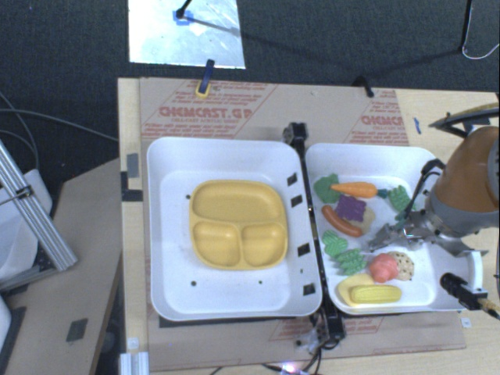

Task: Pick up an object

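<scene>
The right bin (367, 151) holds several toy foods: an orange carrot (355, 188), a purple piece (350, 207), a red sausage (341, 223), green leafy pieces (336, 245), a pink round fruit (383, 267), a speckled cookie (405, 266) and a yellow corn cob (375, 293). My gripper (384, 238) hangs low over the middle of this bin, just above the pink fruit and to the right of the sausage. I see nothing held in it.
The left bin (168, 209) holds a yellow divided plate (237, 223). Black clips (297, 201) line the wall between the two bins. Another green piece (400, 198) lies by the arm's wrist. A cable runs at the right bin's far right.
</scene>
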Controlling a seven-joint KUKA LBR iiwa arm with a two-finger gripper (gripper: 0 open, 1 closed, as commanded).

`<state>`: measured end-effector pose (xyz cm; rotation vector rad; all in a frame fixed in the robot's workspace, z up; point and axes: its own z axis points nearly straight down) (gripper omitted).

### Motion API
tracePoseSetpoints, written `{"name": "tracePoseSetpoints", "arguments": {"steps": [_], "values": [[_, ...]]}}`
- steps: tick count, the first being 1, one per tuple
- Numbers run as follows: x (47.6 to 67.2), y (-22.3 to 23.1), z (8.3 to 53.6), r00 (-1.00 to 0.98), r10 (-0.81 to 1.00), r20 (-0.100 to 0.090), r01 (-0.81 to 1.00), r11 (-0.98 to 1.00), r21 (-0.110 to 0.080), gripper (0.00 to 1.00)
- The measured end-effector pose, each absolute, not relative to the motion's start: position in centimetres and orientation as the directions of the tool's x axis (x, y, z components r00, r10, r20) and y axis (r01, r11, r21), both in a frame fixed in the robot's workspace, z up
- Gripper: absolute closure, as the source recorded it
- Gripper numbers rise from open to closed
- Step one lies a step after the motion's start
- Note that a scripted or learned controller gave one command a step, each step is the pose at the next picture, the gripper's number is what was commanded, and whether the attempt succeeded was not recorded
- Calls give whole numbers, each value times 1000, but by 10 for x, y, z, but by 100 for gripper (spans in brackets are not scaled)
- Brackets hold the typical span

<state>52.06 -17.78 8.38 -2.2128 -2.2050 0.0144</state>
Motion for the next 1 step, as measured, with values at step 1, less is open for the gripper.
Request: {"name": "tracePoseSetpoints", "arguments": {"steps": [1], "values": [[485,-209,124,3,1000,0,1000,-3,1,0]]}}
